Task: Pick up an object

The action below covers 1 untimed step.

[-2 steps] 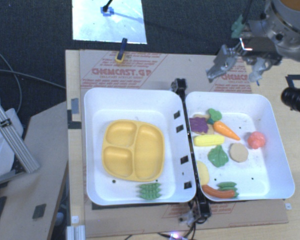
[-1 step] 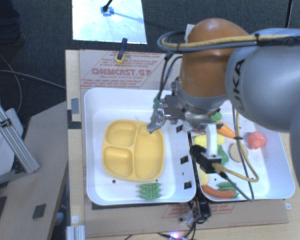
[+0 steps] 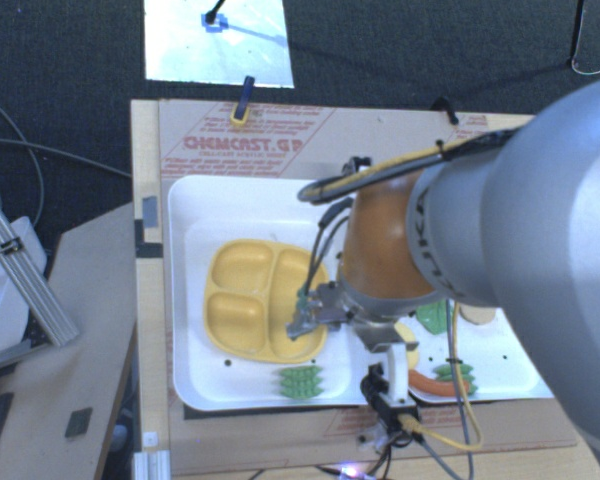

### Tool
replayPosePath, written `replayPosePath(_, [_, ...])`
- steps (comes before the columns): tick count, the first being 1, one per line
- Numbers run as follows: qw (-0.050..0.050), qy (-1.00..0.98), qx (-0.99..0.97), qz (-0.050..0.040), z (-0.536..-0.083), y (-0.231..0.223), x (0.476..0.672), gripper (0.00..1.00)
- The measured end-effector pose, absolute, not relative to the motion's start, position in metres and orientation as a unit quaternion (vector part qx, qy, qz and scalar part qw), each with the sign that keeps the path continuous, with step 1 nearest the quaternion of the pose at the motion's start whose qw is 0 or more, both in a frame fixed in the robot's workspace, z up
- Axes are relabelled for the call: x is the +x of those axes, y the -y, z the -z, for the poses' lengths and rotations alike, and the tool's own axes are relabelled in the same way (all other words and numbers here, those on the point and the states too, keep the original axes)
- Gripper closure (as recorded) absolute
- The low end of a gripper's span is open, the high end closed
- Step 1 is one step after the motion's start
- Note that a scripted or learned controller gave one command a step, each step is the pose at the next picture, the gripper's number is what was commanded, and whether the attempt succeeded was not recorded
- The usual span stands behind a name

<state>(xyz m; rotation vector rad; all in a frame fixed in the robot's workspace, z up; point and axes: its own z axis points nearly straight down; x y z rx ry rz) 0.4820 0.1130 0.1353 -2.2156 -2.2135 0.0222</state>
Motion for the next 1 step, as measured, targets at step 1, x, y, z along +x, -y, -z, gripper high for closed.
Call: replayPosePath(1, [-0.002, 0.708, -0.707, 0.0000, -0.0847, -0.1150, 0.5501, 0.00])
